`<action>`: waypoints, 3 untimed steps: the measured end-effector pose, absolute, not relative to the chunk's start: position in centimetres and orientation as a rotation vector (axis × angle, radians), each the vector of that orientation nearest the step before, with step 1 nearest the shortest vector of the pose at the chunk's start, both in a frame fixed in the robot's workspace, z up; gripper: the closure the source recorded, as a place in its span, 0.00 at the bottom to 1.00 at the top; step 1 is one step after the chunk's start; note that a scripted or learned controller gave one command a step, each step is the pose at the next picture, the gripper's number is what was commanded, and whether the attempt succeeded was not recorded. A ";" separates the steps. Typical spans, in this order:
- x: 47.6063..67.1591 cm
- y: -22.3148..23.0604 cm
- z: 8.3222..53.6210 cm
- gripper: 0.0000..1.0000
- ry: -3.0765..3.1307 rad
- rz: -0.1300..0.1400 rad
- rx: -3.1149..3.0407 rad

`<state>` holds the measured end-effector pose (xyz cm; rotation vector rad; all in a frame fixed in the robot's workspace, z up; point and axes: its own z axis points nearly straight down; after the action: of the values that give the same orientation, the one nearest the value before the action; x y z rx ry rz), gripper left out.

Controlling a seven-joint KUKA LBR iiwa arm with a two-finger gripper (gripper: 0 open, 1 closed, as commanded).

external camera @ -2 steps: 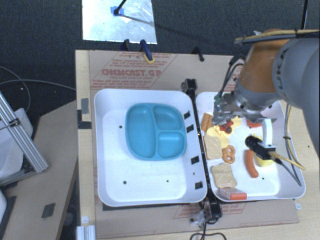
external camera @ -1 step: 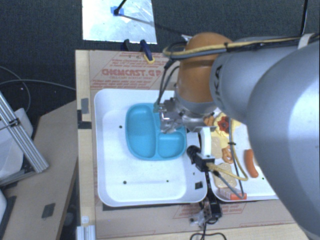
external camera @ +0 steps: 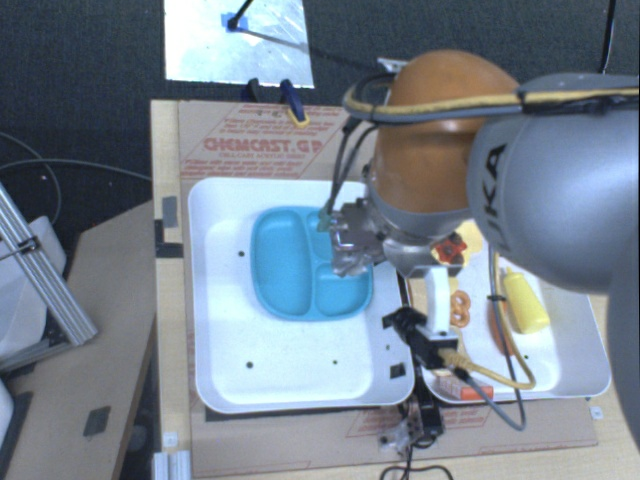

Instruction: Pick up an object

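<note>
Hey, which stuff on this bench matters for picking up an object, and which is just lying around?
For the job:
- gripper, over the left bin
- blue divided tray in that bin
- yellow object in the right bin
- small orange-red items beside it

Lying about:
- cardboard sheet under the bins
- blue clamp
- shiny sheet behind

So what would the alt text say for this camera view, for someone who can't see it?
A grey robot arm with an orange band reaches from the right, its gripper over a blue divided tray lying in the left white bin. The right bin holds a yellow object and other small items.
</note>
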<state>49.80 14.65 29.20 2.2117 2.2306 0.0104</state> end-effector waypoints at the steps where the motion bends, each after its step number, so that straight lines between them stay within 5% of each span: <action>1: 48.4 15.3 14.8 1.00 2.228 -0.017 2.225; 2: 48.8 13.0 43.7 1.00 2.220 0.030 2.210; 3: 50.5 9.6 39.0 1.00 2.219 -0.001 2.223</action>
<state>50.52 9.56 38.95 2.2235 2.2186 -0.0012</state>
